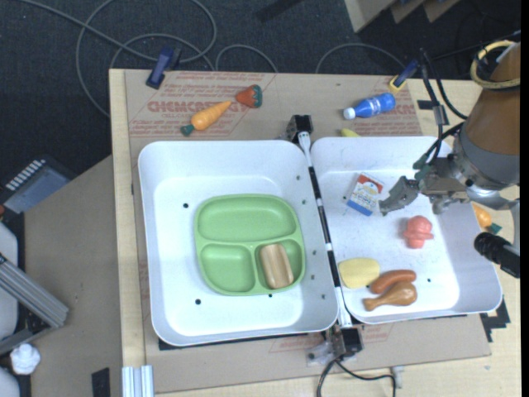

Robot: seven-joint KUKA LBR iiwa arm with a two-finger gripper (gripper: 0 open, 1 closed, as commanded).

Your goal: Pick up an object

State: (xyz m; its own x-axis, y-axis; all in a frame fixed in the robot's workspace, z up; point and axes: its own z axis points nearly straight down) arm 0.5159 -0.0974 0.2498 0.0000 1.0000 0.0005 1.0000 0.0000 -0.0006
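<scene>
Gripper [413, 195] hovering over the right bin [471, 296], fingers spread apart, nothing between them.
Small carton [364, 194] just left of it, pink toy [418, 231] just below; yellow piece [359, 272] and drumstick [391, 290] near front wall. Left bin [165, 222]: green divided plate [246, 242] with bread roll [276, 265].

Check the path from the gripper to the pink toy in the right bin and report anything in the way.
Nothing visible stands between them. The gripper hangs over the right bin, with the pink toy just below and beside it on bare bin floor. The small carton lies to the gripper's other side, and the chicken leg lies farther forward, both off that path.
</scene>
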